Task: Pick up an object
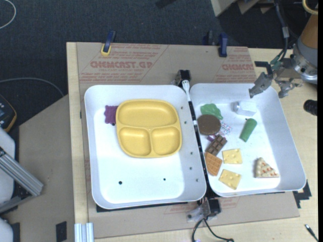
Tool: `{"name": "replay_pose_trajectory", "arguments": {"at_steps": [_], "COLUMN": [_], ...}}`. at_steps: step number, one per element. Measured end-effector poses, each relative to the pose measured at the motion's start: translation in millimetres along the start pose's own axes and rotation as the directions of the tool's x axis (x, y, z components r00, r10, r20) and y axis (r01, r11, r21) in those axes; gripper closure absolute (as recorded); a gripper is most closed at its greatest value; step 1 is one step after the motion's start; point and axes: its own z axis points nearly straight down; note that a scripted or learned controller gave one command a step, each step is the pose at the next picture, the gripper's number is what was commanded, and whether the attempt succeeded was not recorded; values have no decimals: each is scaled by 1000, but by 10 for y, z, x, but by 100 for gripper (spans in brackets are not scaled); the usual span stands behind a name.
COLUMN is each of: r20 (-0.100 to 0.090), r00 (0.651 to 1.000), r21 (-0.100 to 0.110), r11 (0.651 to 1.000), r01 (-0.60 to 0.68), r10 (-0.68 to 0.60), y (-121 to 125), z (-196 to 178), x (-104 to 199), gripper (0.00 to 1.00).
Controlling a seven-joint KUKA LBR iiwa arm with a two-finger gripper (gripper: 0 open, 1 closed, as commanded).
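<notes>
My gripper hangs over the far right corner of the right bin, its two fingers spread apart and nothing between them. In that bin lie toy foods: a green leafy piece, a brown round cookie, a chocolate bar, a waffle piece, two cheese squares, a pizza slice, a green cylinder and a small white piece. The white piece lies just below and left of the gripper.
The left bin holds a yellow divided plate with a purple item at its left edge. Clamps stand on the bench's far edge. The bin walls meet in the middle.
</notes>
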Motion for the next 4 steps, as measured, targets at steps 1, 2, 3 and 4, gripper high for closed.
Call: {"name": "replay_pose_trajectory", "arguments": {"at_steps": [1,2,3,4], "r20": [3,2,1,2], "r00": [1000,1000,1000,1000], "r21": [-14,-8,-7,-10], "r11": [1000,1000,1000,1000], "r01": [3,3,3,3], "r10": [-3,-3,-3,-3], "y": [23,61,37,40], "z": [-84,544,1186,1638], "x": [5,-10,9,18], "gripper": [0,0,0,0]}}
